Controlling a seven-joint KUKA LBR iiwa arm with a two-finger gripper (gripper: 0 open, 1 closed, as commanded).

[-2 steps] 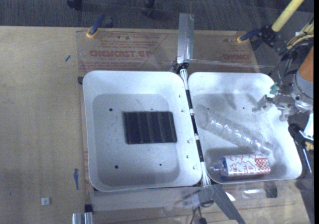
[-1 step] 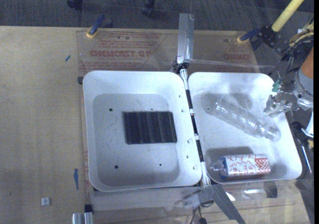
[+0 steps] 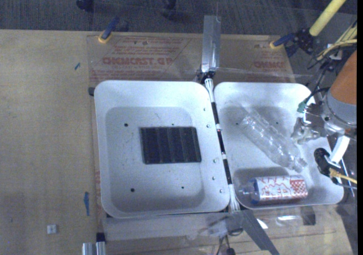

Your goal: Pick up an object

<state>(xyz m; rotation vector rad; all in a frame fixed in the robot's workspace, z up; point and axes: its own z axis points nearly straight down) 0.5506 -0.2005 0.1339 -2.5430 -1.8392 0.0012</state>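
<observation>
The clear crumpled plastic bottle (image 3: 271, 139) lies at a slant in the right white bin (image 3: 227, 101). It looks light, thin and slippery, and I think it dents easily, so the middle of its body, across the narrow width, seems the best place to hold. The tool (image 3: 304, 129) is just beside its lower end; whether it is apart or together I cannot tell. A red-and-white patterned can (image 3: 278, 188) lies near the front wall. The dark ribbed rectangular block (image 3: 170, 144) in the left white bin (image 3: 108, 135) is well apart.

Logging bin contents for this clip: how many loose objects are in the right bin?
2: a clear plastic bottle lying diagonally mid-bin, and a red-and-white patterned can on its side at the near edge. The arm could hide something at the right rim.
</observation>
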